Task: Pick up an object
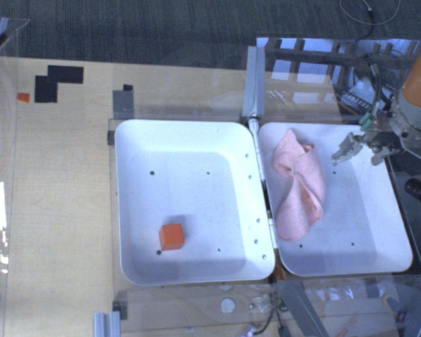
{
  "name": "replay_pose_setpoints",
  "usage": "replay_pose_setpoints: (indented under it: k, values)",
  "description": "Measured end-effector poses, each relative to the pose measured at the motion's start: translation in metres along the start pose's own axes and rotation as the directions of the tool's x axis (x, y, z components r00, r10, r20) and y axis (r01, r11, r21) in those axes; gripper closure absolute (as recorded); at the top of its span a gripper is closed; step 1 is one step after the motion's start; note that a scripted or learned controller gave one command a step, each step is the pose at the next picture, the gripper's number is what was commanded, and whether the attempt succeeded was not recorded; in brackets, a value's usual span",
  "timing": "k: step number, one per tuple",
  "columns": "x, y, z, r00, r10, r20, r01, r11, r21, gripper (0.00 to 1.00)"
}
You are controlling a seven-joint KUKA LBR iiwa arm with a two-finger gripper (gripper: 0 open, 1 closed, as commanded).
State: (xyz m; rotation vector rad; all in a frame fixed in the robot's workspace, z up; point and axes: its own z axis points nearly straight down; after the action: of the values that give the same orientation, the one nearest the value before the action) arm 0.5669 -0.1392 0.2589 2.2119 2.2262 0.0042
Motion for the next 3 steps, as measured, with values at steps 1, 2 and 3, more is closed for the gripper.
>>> replay_pose_setpoints:
  k: [1, 2, 3]
  values:
    - [0.01, 0.025, 0.131, 0.988, -0.157, -0.001, 0.157, 0.988, 0.0, 0.0]
    - [0.045, 0.011, 0.167, 0.953, -0.302, 0.005, 0.303, 0.953, -0.013, 0.0]
    - [0.022, -0.04, 0.166, 0.939, -0.344, 0.008, 0.344, 0.939, -0.014, 0.0]
